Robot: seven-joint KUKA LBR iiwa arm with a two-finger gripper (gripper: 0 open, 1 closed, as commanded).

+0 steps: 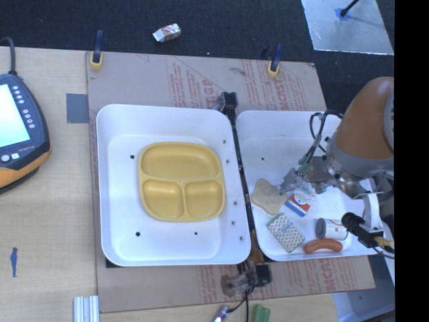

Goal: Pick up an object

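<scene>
My gripper (299, 182) is low in the right bin (275, 129), reaching in from the right under the orange wrist band. It hangs over a small white, blue and red packet (299, 205). Just left of it lies a tan piece like a slice of bread (266, 196). Nearer the front lie a checkered pouch (286, 233), a small grey item (321, 227) and an orange-red sausage (323, 247).
The left bin (120, 180) holds a yellow three-compartment plate (181, 180). A black divider and clamp (231, 106) separate the bins. A teach pendant (17, 129) lies at the far left of the bench. A wrapper (167, 33) lies on the dark floor beyond.
</scene>
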